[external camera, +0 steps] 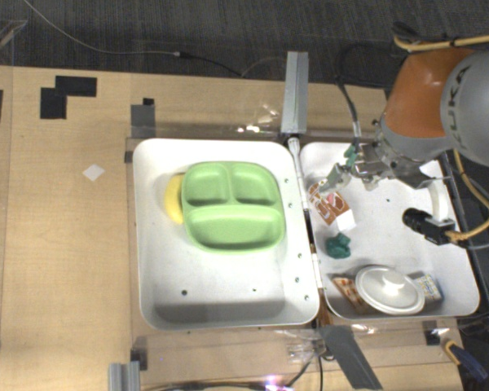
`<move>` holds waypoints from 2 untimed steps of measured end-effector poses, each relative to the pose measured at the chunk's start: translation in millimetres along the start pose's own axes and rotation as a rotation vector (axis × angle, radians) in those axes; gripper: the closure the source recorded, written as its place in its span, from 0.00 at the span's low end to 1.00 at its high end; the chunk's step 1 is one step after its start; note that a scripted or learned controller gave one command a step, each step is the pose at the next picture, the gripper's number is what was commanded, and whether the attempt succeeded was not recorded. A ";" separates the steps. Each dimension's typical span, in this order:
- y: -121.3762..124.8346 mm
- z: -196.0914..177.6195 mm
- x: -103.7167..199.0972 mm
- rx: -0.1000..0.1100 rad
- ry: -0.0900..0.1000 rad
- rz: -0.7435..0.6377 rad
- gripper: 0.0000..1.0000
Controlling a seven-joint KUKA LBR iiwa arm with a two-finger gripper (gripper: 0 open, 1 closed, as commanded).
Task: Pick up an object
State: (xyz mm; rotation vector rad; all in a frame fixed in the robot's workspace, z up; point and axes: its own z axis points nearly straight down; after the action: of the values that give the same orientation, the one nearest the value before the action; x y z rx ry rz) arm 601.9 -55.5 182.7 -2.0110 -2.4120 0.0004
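Note:
My gripper (339, 177) hangs over the upper left part of the right bin (452, 255), reaching in from the right under the orange-banded wrist. Just below its tip lies a red and white snack packet (331, 206), close to the bin's left wall; whether the gripper touches it I cannot tell. A small teal object (338, 246) lies below the packet. Near the front of this bin sit a round white lid or bowl (389, 290), a brown wrapper (345, 290) to its left and a small grey item (426, 286) to its right.
The left bin (220, 304) holds a green divided plate (231, 205) with a yellow object (173, 199) poking out at its left edge. A metal divider post (294, 96) stands behind the bins. A black cable connector (424, 222) hangs over the right bin's right side.

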 end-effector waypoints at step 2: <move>-13.4 69.1 -29.7 -0.030 -0.007 -0.128 0.00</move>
State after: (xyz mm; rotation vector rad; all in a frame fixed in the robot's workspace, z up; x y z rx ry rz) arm 594.0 -87.1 113.6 -1.8672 -2.5552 -0.0284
